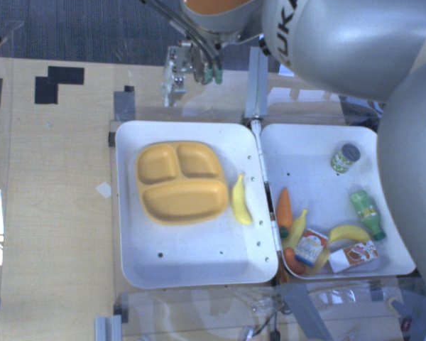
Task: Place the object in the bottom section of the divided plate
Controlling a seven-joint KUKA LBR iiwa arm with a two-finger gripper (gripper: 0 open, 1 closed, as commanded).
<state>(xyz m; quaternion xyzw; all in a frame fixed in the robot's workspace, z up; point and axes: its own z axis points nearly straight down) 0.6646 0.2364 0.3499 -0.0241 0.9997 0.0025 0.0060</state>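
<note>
Grey arm (355,34) overhead; banana (240,199) beside divided plate (181,182) in left bin (192,261)

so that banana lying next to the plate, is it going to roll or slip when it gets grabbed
The banana looks smooth and glossy like a plastic toy, so it is probably stiff, light and somewhat slippery. Its curved shape lies flat in the left bin, so a push would more likely spin it than roll it.
</note>
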